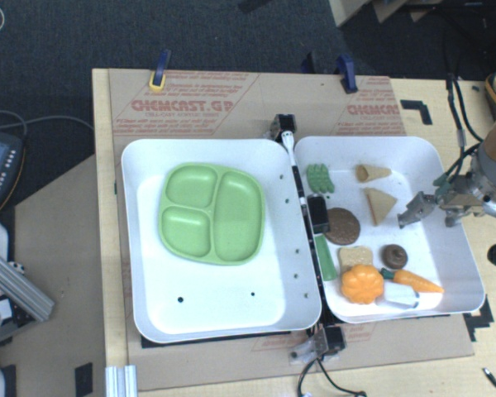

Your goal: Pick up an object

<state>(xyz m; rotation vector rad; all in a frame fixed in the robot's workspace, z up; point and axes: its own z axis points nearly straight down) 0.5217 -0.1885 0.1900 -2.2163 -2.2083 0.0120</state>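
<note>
Camera view — step: approach; the grey two-finger gripper [422, 208] hangs over the right white bin [422, 151], holding nothing.
Fingers: whether spread or pressed together, I cannot tell.
Nearest thing: tan wedge-shaped toy slice [381, 204], just left of the gripper.
Next move: shift left — then descend.

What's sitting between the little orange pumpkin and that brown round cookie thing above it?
In the camera view, a pale tan cracker-like square lies between the pumpkin and the brown disc, in the right bin.
</note>
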